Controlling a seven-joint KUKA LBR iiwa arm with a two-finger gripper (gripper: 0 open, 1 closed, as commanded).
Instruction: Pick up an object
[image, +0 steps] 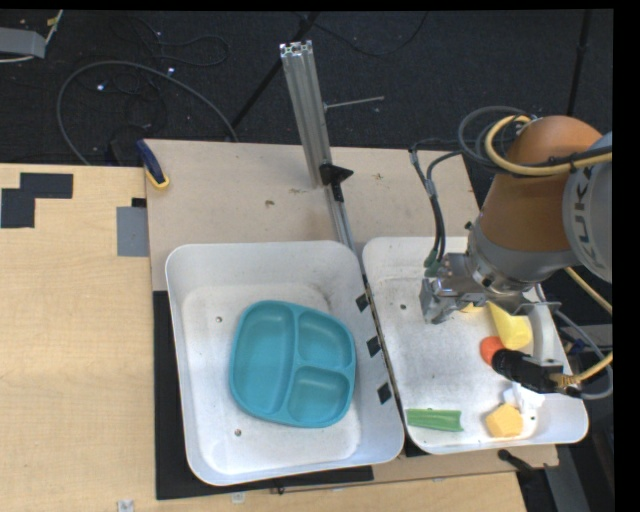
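Currently the arm (545, 200) is reaching in from the right of the camera view, its orange band bulging over the right bin (420, 400), wrist pointing down and leftward. The hand (437, 308) is hanging low over the upper left part of that bin, near the bin floor, metal parts showing at the tip. Cannot tell whether it is apart or together from this angle, and nothing is visibly sitting in it.

Candidate objects are all lying in the right bin, clear of the hand. A green flat piece (433, 420) is lying near the bin's front edge, long axis running roughly left-right, slightly tilted. An orange-yellow block (505, 422) is sitting just beside it to the right, close to the front right corner. A yellow object (512, 326) is lying right of the hand, long axis running diagonally toward the lower right, partly tucked under the arm's hardware. A small red-orange object (489, 349) is sitting just below it, too small to read its orientation.

The left bin (200, 280) is carrying a teal divided plate (294, 363), lying flat, slightly rotated, three compartments facing up. Both bins are resting side by side on the tabletop (70, 330). A metal post (308, 110) is standing behind the bins.
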